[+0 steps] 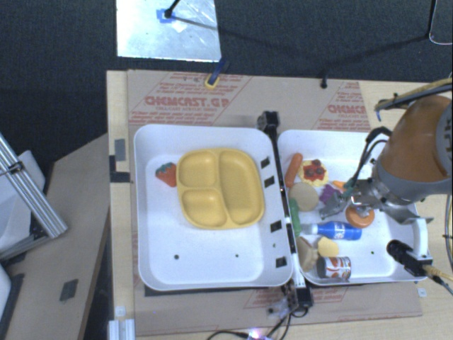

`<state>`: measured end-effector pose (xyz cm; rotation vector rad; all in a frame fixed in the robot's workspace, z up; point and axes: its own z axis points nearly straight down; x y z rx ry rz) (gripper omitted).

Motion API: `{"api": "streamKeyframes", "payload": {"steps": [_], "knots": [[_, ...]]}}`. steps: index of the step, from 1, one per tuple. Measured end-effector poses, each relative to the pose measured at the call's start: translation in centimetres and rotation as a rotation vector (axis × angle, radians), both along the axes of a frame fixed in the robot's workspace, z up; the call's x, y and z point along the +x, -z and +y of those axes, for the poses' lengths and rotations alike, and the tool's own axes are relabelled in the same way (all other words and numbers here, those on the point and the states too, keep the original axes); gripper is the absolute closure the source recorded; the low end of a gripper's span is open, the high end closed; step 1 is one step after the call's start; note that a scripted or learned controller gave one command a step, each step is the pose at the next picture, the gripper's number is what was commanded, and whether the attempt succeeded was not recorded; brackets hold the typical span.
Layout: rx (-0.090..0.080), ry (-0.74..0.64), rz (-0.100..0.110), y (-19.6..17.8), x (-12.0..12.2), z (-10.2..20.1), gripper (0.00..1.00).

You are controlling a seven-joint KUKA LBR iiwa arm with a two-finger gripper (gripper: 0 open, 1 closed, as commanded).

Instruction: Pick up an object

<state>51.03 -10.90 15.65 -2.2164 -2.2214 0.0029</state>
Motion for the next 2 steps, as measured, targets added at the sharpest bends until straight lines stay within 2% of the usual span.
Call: {"api": "streamKeyframes", "payload": {"steps": [1, 2], "knots": [[-0.012, -0.002, -0.034, 3.4, 1.3, 0.2, 0.00], [-0.002, 0.002, -0.012, 6.6, 1.7, 0.1, 0.00]]}}
